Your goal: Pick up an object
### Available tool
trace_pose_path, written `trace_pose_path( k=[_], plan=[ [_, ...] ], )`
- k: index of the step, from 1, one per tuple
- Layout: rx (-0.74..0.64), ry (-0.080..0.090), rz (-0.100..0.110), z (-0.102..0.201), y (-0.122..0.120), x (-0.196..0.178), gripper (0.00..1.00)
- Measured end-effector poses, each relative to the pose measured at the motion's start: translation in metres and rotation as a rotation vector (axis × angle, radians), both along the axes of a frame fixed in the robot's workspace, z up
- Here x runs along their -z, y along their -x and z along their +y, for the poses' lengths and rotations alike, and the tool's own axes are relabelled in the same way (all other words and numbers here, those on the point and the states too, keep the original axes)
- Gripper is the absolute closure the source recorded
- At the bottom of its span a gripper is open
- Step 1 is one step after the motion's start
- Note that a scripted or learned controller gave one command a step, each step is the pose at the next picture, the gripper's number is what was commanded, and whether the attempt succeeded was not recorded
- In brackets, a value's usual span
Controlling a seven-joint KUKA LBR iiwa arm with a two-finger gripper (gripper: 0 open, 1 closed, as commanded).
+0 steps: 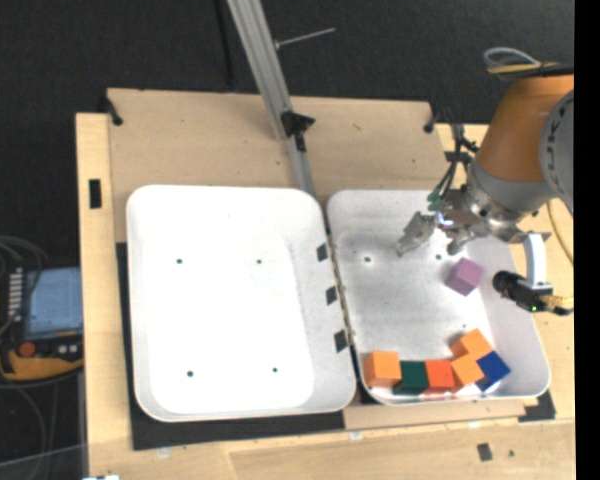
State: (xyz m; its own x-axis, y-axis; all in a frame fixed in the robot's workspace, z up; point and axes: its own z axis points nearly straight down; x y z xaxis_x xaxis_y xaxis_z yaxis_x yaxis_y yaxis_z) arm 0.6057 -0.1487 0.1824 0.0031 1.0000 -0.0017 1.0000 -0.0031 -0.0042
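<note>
My pincer [432, 230] hangs over the right shallow white plastic bin [380, 218], can't tell how open. Small purple cube [465, 276] sits just beside it, untouched. No readable labels.

A grey robot arm [525, 183] with a broad orange band is seen at the frame's right, thin cables looped above.

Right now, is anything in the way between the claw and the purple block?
Nothing visible. The purple block lies alone on the right bin's floor, just below and right of the claw. The other blocks sit along the bin's near edge.
</note>
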Motion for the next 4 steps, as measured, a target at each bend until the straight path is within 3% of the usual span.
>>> trace_pose_path(
  k=[1, 2, 4],
  plan=[
    [0.0, 0.0, -0.001, -0.001, 0.003, 0.042, 0.0],
    [0.007, -0.001, -0.009, -0.002, 0.001, 0.028, 1.0],
    [-0.006, 0.0, -0.012, -0.008, 0.007, -0.084, 1.0]
  ],
)
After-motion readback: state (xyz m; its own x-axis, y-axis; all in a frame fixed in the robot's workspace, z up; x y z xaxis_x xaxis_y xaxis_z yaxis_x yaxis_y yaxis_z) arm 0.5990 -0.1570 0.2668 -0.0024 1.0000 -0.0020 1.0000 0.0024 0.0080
